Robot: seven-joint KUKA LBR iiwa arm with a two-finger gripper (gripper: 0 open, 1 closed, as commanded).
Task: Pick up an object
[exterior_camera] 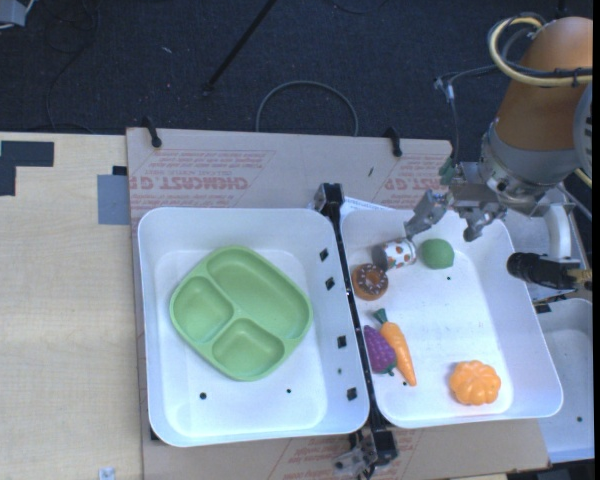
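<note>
Green ball (437,253) below spread fingers (421,218); mushroom toy (398,255), donut (369,282) beside.

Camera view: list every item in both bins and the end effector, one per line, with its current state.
green divided plate: flat in the left bin, nothing in its compartments
donut: lying flat, right bin
green ball: resting, right bin, below the end effector
mushroom: on its side
carrot: lying beside the grapes
orange pumpkin: resting, near corner
end effector: open, holding nothing
</note>
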